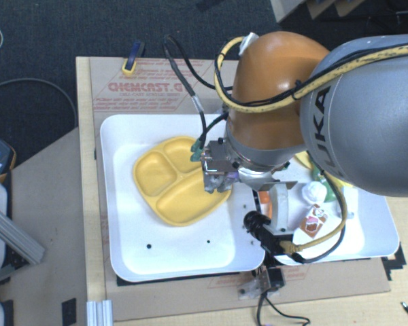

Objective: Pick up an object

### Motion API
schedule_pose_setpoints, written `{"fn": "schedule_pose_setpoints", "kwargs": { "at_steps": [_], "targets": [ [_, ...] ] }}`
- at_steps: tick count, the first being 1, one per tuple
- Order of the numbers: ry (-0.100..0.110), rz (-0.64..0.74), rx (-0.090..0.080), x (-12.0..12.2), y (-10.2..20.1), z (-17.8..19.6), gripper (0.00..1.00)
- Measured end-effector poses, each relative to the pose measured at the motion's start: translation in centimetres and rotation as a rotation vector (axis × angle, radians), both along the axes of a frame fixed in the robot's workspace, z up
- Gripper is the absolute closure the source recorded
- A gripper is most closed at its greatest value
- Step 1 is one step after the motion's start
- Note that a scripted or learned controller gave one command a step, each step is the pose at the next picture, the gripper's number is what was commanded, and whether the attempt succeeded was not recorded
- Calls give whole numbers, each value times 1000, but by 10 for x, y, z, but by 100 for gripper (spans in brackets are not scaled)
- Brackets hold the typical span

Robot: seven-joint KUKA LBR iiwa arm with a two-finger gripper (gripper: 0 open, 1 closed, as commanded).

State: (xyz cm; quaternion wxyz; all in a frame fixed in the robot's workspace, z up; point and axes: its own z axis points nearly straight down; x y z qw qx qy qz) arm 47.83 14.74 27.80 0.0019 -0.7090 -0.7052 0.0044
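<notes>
Camera view looks down on the arm [326,107], which covers much of the right bin [381,240]. Left bin [122,250] holds a yellow divided plate [166,182] near its middle. Gripper [216,175] sits at the plate's right edge; I cannot tell how it stands. Right bin holds a small carton [314,221] and a white bottle [313,192], close together.
</notes>
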Motion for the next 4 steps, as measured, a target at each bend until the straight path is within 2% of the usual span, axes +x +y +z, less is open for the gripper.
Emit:
{"fn": "schedule_pose_setpoints", "kwargs": {
  "at_steps": [1, 2, 3, 4],
  "targets": [
    [-15, 6, 5, 2, -5, 54, 100],
    [0, -4, 0, 0, -85, -11, 100],
    [-11, 16, 7, 45, 43, -60, 100],
    [-13, 6, 5, 45, 36, -47, 100]
  ]
}}
